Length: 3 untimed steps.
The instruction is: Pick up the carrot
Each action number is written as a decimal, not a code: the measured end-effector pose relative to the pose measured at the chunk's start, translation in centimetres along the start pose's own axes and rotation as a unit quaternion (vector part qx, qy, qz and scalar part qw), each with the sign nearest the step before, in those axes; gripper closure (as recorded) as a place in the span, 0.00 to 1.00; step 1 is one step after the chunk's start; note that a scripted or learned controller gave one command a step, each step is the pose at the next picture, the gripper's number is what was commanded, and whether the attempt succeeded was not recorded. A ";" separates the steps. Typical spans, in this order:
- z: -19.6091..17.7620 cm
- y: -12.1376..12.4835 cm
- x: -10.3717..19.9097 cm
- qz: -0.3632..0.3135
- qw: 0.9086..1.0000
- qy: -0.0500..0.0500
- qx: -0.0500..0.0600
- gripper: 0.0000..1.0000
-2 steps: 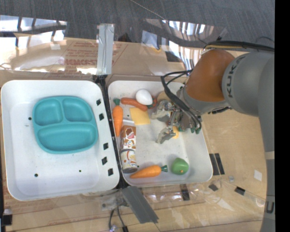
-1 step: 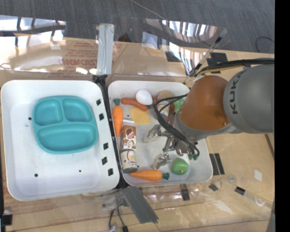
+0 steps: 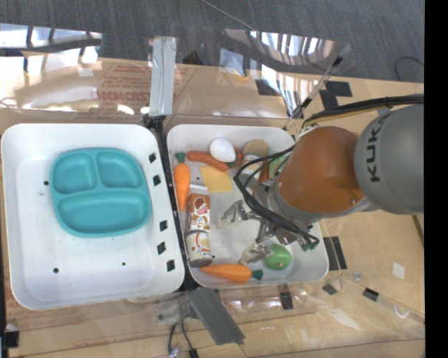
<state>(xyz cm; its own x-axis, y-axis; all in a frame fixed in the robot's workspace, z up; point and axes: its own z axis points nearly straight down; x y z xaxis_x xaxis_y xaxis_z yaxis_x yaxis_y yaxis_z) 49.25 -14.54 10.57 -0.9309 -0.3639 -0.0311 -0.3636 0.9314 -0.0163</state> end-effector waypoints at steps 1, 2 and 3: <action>0.8 -0.8 -0.2 -0.209 0.978 0.002 -0.003 0.00; -2.5 0.6 0.6 -0.218 0.976 0.011 -0.010 0.00; 1.4 1.5 0.8 -0.164 0.986 0.015 -0.012 0.00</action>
